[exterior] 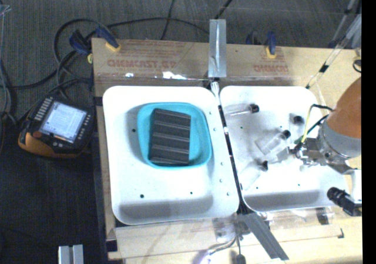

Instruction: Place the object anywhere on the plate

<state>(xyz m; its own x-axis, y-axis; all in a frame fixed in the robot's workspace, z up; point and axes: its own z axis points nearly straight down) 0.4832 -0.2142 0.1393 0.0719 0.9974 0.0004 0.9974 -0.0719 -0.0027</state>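
Note:
A dark grey ribbed block [170, 135] lies flat in the middle of the blue plate [201, 142], which sits in the left bin [123, 186]. My gripper [295, 151] is low over the right bin [282, 195], near its right side and well away from the plate. Just to its left lies a clear plastic piece [270, 143] with a black end, close to the gripper's tip. Whether they touch I cannot tell.
A clear tube with a black cap [242, 110] lies at the back of the right bin. Small black bits [296, 119] [264, 166] are scattered there too. A raised divider [226, 139] runs between the bins. A tablet-like pendant [59, 124] rests on the floor to the left.

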